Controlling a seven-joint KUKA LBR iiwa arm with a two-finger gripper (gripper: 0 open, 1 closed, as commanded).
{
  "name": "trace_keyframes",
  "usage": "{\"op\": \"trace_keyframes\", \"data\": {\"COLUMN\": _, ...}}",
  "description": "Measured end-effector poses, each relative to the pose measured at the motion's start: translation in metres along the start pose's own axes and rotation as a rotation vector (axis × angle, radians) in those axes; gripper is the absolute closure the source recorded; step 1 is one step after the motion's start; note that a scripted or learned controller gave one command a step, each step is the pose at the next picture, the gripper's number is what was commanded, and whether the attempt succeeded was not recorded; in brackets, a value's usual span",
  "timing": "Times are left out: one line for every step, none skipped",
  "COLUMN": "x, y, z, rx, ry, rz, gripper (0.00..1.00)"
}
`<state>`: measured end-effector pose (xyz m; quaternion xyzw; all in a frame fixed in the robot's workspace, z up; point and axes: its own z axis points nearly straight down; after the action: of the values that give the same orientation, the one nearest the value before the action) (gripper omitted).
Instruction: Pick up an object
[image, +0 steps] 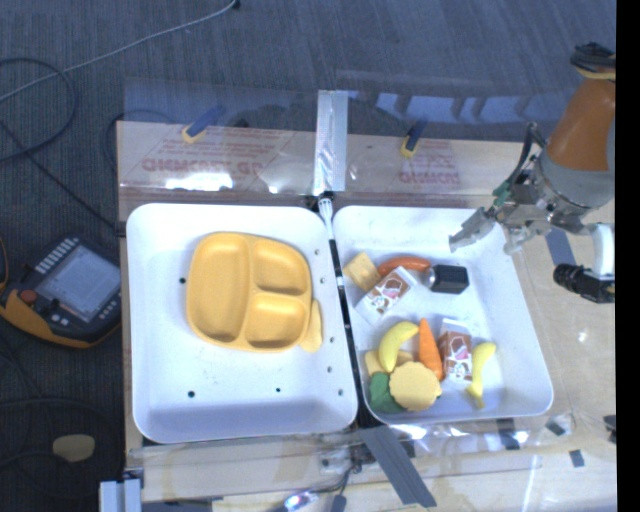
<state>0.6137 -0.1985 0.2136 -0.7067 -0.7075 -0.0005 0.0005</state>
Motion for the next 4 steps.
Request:
{"op": "trace_keyframes", "data": {"x": 0.056, "y": 0.008, "z": 0.108, "rx": -0.002, "ry": -0.002, "rz": -0.200, "gripper": 0.00}}
{"op": "trace_keyframes", "data": {"x": 0.058, "y": 0.009, "z": 0.101, "rx": -0.004, "ry": 0.001, "rz": -0.199, "gripper": 1.00}}
{"op": "trace_keyframes", "data": {"x": 0.117, "y": 0.056, "z": 0.031, "rx": 0.000, "ry": -0.002, "rz": -0.078, "gripper": 1.00}}
{"op": "trace_keyframes", "data": {"x": 0.050, "y": -0.016, "z": 0.071, "rx": 0.001, "ry": -0.004, "rz": -0.393, "gripper": 1.00}}
